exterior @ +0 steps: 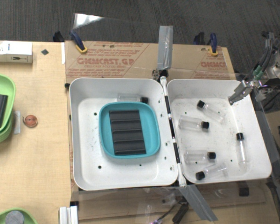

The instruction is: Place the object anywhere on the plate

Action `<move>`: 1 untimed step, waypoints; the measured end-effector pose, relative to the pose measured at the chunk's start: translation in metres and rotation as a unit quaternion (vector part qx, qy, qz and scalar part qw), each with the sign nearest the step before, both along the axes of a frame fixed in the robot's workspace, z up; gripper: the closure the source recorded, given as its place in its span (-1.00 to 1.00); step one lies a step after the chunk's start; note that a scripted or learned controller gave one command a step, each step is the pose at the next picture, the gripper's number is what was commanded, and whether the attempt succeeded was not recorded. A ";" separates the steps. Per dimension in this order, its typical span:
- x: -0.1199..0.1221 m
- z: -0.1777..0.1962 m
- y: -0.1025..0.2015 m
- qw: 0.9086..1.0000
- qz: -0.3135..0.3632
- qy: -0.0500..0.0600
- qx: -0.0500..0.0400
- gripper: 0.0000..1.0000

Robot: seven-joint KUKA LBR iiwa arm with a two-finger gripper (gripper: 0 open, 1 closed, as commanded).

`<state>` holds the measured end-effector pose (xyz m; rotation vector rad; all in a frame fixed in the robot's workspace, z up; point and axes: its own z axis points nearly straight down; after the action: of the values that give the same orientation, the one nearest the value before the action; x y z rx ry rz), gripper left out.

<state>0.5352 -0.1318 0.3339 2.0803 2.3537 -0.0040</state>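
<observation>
A teal plate (151, 125) with a black ribbed insert (127, 132) lies in the left bin (84, 139). One clear vial with a black cap (132, 98) lies just behind the plate, against the bin's back wall. Several more clear, black-capped vials lie scattered in the right bin (259, 164), among them one (194, 123) near the bin's middle and one (241, 149) standing lengthwise at the right. My gripper (235, 97) hangs over the right bin's back right corner, above the floor and apart from every vial. Nothing shows held in it.
A cardboard sheet (112, 59) clamped at the back lies behind both bins. On the wooden bench at left are a green dish (4, 85), a white box (11, 52) and a small reddish disc (31, 121). The arm's cables (270, 64) crowd the right edge.
</observation>
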 end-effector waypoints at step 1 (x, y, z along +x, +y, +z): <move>0.055 0.081 -0.059 0.999 -0.035 0.000 0.000 -1.00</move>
<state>0.5898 -0.1905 0.4145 2.1600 2.2802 -0.0040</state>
